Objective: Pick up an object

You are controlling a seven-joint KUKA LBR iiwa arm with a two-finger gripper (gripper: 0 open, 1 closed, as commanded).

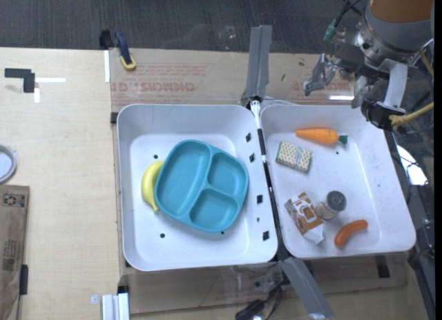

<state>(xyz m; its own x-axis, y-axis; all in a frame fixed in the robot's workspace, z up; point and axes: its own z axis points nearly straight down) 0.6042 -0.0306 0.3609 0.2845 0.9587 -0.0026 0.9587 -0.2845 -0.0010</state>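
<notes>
My gripper (355, 89) hangs high over the far edge of the right bin (387, 173), open, with nothing between its fingers. Just below it in that bin lies an orange carrot (318, 135). A patterned yellow-green packet (294, 156) rests nearer the bin's left wall. Toward the front sit a small brown-and-white carton (304, 215), a small grey-capped jar (333, 203) and an orange sausage (351, 233). The left bin (128, 173) holds a blue divided plate (202, 185) with a yellow banana (150, 184) tucked against its left side.
A grey post (259, 63) rises behind the seam between the bins. A blue and yellow clamp (124, 50) lies on the bench at the back left. Cables (414, 115) trail from the arm along the right bin's right side.
</notes>
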